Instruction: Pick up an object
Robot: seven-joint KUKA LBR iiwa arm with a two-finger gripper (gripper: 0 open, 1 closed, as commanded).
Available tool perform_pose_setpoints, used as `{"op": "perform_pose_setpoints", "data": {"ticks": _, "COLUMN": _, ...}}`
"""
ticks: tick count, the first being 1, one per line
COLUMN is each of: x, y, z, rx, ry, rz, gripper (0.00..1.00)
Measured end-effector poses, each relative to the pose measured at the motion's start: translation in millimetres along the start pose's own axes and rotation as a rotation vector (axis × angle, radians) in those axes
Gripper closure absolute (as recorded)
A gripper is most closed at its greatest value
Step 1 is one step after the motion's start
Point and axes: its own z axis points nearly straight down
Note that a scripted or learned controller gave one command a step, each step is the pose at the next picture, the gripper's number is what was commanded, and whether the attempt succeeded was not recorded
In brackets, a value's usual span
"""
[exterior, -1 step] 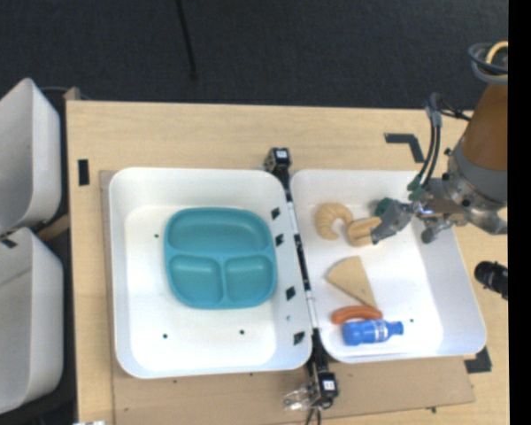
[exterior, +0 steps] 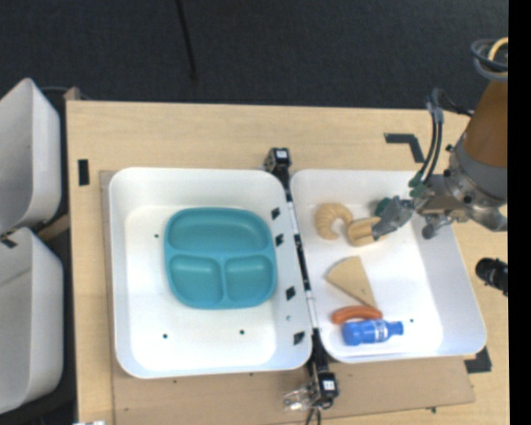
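The right bin [exterior: 442, 308] holds a curled tan croissant [exterior: 334, 217], a small tan bread piece [exterior: 363, 230], a tan wedge [exterior: 351, 279], an orange sausage-shaped piece [exterior: 356, 313] and a blue bottle [exterior: 370, 331] lying on its side. My gripper [exterior: 409, 220] hangs over the upper right part of this bin, open, with nothing between its fingers. Its left finger [exterior: 388, 211] sits just beside the bread piece, at its right end. The grey arm with its orange band [exterior: 488, 135] comes in from the right.
The left bin [exterior: 124, 237] holds a teal divided plate [exterior: 219, 257]. A black divider with clips [exterior: 292, 237] runs between the bins. White chair-like shapes [exterior: 13, 237] stand at the far left, off the wooden bench [exterior: 203, 131].
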Motion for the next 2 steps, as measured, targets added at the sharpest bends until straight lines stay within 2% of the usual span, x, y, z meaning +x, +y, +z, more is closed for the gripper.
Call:
{"op": "perform_pose_setpoints", "data": {"ticks": 1, "x": -9.4, "y": -2.4, "z": 45.8, "rx": 0.003, "ry": -0.001, "rz": 0.003, "gripper": 0.0}}
{"op": "perform_pose_setpoints", "data": {"ticks": 2, "x": -11.8, "y": -2.7, "z": 108.2, "rx": 0.004, "ry": 0.0, "rz": 0.003, "gripper": 0.0}}
